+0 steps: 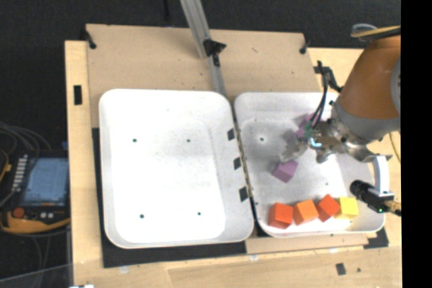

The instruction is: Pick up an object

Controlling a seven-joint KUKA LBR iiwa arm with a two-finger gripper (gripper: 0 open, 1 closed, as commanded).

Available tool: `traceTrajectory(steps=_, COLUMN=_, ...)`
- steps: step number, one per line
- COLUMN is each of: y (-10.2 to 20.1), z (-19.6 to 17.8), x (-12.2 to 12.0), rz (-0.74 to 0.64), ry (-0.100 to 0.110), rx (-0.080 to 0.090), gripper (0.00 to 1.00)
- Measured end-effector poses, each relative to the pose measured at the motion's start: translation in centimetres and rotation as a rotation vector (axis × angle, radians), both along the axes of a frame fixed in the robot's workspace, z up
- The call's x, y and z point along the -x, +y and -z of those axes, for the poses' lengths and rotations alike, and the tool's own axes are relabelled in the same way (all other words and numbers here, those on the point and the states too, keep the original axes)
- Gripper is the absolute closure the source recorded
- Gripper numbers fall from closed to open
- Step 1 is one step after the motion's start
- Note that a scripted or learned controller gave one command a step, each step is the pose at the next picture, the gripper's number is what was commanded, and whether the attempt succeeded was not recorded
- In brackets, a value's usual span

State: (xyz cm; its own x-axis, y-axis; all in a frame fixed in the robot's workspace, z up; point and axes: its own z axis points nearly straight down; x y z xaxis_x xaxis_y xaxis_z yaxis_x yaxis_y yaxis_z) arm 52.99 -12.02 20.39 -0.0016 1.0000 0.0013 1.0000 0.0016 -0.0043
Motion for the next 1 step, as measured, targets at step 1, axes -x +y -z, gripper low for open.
traceTrajectory(steps=1, y=-0.06, z=-0.23, x=-0.09, rz=0.004, ry=-0.006, rx=0.002, gripper=0.0)
